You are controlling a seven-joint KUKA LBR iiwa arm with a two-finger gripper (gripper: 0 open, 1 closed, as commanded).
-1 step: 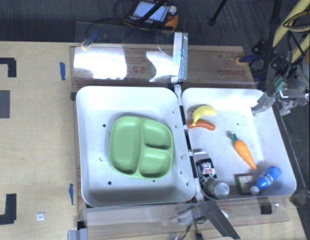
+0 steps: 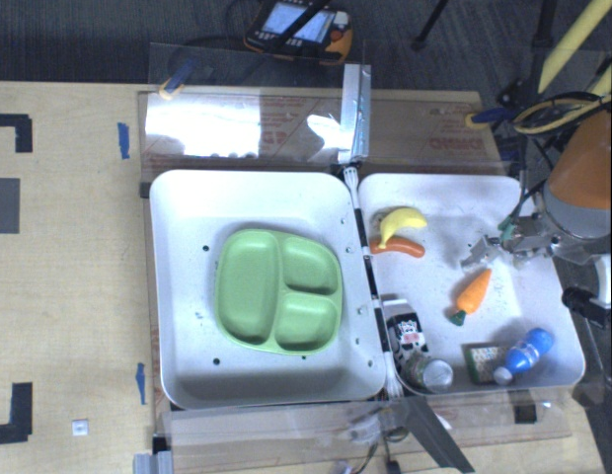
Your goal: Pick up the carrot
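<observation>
Right bin [image 2: 543,191], viewed from above. The carrot [image 2: 471,294] lies loose on the bin floor, green tip pointing near-left, well apart from the banana [image 2: 400,223] and bottle [image 2: 524,353], leaving room for a grasp. The gripper [image 2: 494,247] hovers just beyond the carrot's far end, fingers apparently spread and holding nothing; the carrot lies outside them.

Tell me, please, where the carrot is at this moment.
The carrot lies in the right bin, near its middle, just below the gripper, with the banana to its upper left and the blue bottle to its lower right.
</observation>
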